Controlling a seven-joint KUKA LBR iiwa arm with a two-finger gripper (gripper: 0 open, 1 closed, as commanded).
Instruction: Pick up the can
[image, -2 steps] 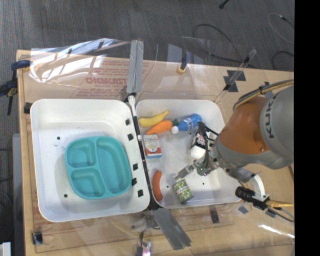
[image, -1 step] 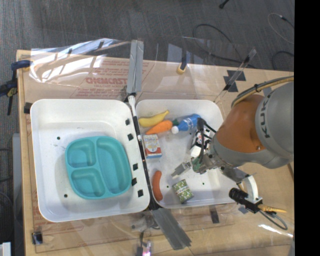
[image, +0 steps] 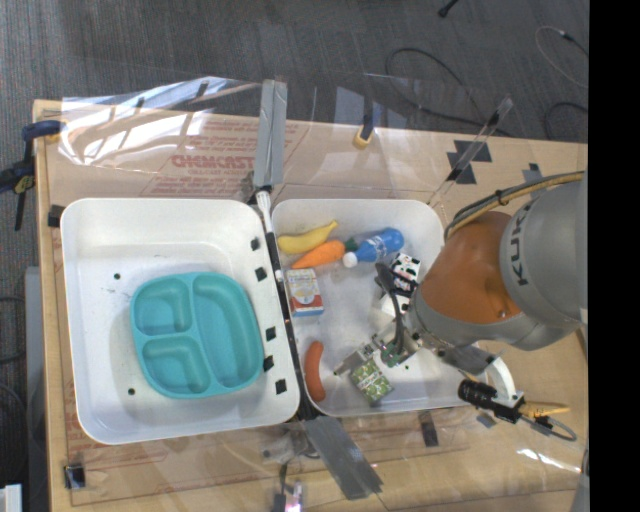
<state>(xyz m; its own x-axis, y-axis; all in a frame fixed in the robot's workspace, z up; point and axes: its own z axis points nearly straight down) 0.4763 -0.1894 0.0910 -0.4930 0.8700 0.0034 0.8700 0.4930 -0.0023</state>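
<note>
Because the arm (image: 520, 270) is brought in from the right, much of the right bin (image: 432, 215) at that side is covered by its orange band and grey body. The gripper (image: 388, 348) is lowered near the front of that bin. Just beside it, toward the front wall, a small green-labelled object is seen lying tilted; it is judged to be the can (image: 370, 381). Whether the gripper is open or closed cannot be told, and contact with the can cannot be confirmed.

Little room is left past the can, since the front rim is close. A red sausage (image: 314, 368) lies to its left along the dividing wall, and a small carton (image: 305, 292) sits further back. More open floor is offered in the middle of the bin, between the carton and the gripper. A banana (image: 307, 237), carrot (image: 318, 255) and blue bottle (image: 378, 244) are crowded at the back wall, well apart from the can.
</note>
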